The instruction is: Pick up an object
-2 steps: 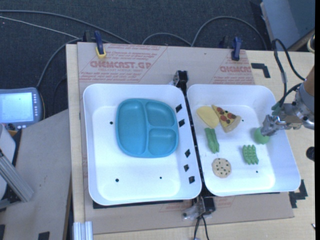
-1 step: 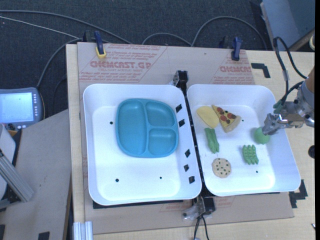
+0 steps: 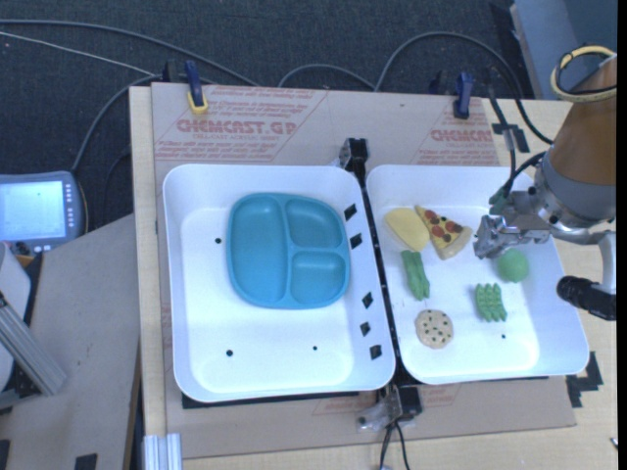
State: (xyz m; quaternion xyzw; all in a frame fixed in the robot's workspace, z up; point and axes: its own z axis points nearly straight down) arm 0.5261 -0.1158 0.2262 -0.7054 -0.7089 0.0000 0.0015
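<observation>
End effector [image 3: 498,240] low in right bin [image 3: 549,355], just above round green object [image 3: 512,265]; finger opening cannot be told.

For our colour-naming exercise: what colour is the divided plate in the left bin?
Light blue; the divided plate shows clearly in the camera view.

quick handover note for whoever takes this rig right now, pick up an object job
End effector: low in the right bin, just above and beside the round green toy; whether it grips anything can't be made out.
Right bin items: yellow piece, pizza slice, long green vegetable, ridged green piece, cookie.
Left bin: blue divided plate.
Done: arm positioned over the items. No object visibly lifted.
Left: confirm a grasp and lift.
</observation>
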